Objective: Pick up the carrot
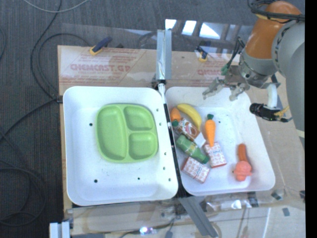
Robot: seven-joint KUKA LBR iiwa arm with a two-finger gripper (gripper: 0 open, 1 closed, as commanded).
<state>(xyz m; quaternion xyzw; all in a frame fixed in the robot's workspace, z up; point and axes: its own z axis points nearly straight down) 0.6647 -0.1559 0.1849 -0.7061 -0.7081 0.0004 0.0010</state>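
The gripper (225, 88) is hanging over the far edge of the right bin (262, 155), and its two fingers (212, 90) are standing spread apart, so the hand is open; nothing is sitting between them and they are touching nothing. The carrot (210, 132), orange with a small green top, is lying in the right bin below the hand and a little to its left, well apart from the fingers, with the thick end pointing toward the hand. Just left of the carrot a yellow banana (190, 114) is lying, and past it a small orange piece (175, 115) against the bin wall. Further from the hand a green bottle (192, 149) is lying at a slant, and beside it two small red and white cartons (196, 169), one of them touching the carrot tip; their print is too small to read. Toward the near right corner, below the hand, an orange-red toy (241, 163) is resting. Far to the left of the hand, the left bin (84, 182) is bearing a green divided plate (127, 133). Behind the bins a brown board (99, 71) is showing faded red letters, mirrored, which I cannot read with certainty.
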